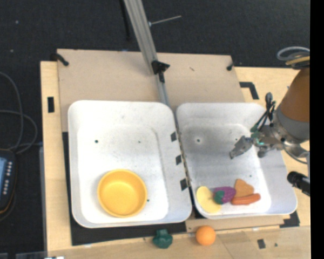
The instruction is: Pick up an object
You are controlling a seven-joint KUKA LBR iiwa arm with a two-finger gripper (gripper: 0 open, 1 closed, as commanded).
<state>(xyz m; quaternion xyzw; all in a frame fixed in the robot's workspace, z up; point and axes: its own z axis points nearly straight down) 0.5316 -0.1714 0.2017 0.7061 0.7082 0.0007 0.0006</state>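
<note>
Sitting in the left bin (pixel 86 123), near its front: one yellow bowl (pixel 122 192). Right bin (pixel 205 123) holds a cluster at its front edge, touching one another: pale yellow piece (pixel 205 197), purple piece (pixel 225 192), green bit (pixel 218 198), orange wedge (pixel 243 187), carrot (pixel 246 199). Orange ball (pixel 205 235) and green toy (pixel 162 238) lie on the counter (pixel 124 72) in front of the bins. Arm (pixel 294 107) reaches in over the right bin; hand (pixel 243 147) hangs above bare floor, behind the cluster. Open or closed: cannot tell.

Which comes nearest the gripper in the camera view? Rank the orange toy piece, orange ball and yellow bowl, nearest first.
From the gripper:
1. Orange toy piece, right bin, just below it.
2. Orange ball, on the bench outside the bins' front edge.
3. Yellow bowl, left bin, farthest.
</note>
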